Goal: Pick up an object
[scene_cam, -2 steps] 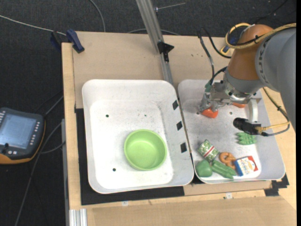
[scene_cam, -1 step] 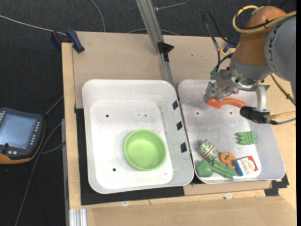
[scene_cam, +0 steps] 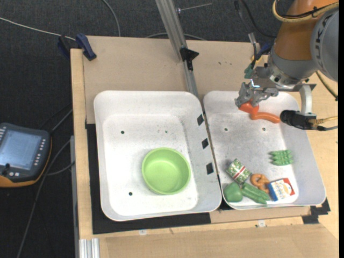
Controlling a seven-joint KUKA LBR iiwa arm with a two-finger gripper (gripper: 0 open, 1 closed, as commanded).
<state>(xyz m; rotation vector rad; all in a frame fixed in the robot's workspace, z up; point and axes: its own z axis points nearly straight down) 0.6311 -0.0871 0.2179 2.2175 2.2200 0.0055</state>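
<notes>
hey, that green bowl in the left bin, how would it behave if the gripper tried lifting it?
The green bowl looks like thin plastic, so probably light and stiff. Its smooth rounded wall may slip between fingers. It sits upright and wide, so a push would likely slide it, not tip it.

Both bins, left (scene_cam: pixel 113 112) and right (scene_cam: pixel 301 160), are white with dark speckles. A lime-green bowl (scene_cam: pixel 166 170) sits in the left bin; the right bin holds an orange tool (scene_cam: pixel 258 113), green toys (scene_cam: pixel 281 157) and a red-and-white packet (scene_cam: pixel 282 188). The bench (scene_cam: pixel 140 63) is tan.
</notes>
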